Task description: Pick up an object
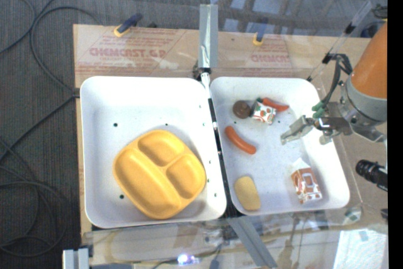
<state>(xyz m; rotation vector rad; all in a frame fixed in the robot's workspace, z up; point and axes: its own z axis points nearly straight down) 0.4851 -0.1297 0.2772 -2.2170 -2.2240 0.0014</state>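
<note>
The end effector (301, 129) hovers open and empty near the right bin's (327, 201) right wall; the carton (306, 186) lies in that bin's near right corner. Best to centre over it, then descend straight.

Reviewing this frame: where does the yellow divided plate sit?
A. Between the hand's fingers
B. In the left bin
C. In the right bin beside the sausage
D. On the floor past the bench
B: the yellow divided plate lies flat inside the left bin, while the sausage and the other small items lie in the right bin, where the hand hovers.
</note>
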